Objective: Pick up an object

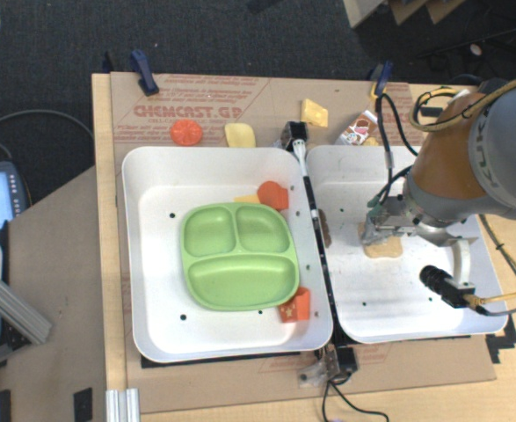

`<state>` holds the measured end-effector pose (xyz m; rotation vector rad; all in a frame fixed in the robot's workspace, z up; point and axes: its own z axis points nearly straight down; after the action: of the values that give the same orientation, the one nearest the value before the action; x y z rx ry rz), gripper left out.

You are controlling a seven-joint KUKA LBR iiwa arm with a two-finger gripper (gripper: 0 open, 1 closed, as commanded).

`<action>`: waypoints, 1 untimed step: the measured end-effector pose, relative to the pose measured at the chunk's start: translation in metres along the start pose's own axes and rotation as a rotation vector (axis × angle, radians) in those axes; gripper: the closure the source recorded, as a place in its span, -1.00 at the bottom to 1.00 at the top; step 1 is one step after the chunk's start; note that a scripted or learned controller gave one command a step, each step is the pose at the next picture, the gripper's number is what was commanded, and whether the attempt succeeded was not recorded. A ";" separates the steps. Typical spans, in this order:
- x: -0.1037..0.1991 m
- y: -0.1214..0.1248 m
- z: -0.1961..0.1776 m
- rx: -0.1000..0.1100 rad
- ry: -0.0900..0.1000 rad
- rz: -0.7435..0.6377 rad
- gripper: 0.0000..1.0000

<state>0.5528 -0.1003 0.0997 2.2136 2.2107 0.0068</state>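
My gripper is low in the right bin, pointing down at its left middle. A tan, bread-like piece lies right under it, touching or nearly touching the tip; the gripper hides its top part. A small brown piece lies against that bin's left wall. The left bin holds a green divided plate, an orange round piece at the plate's far right corner, a yellow scrap beside it, and an orange block at the near right corner.
On the cardboard behind the bins lie an orange disc, a pale yellow piece, a yellow wedge, a red-and-white packet and a black-and-white object. The arm's grey and orange body overhangs the right bin's far right.
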 end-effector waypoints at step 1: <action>-0.086 -0.025 -0.093 0.003 -0.002 0.007 1.00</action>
<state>0.5261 -0.1861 0.1928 2.2219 2.2035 0.0011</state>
